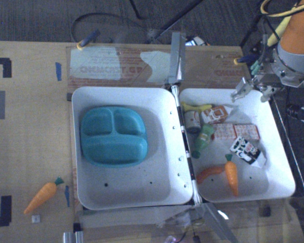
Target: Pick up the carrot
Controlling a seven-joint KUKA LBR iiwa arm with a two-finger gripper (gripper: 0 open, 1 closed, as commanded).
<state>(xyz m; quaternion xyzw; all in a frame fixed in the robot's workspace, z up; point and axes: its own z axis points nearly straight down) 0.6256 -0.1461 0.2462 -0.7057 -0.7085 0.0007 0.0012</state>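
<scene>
Jaws look apart and hold nothing; your gripper [251, 91] hovers over the right bin's [281, 135] far corner. Bring it down to the carrot [232, 177] near the front edge, closing across its width.

A tan bench [30, 151] spreads across the lower and left part of the camera view, marked with black corner shapes [2, 67] along its left edge and short strips of blue tape [58, 71]. Beyond its far edge lies a dark grey carpeted floor [50, 9], crossed by a looping black cable [93, 22] and thin dark stand legs [187, 9]. A sheet of brown cardboard [213, 67] with a pale patch lies on the bench. Light is even and soft, without hard shadows.
</scene>
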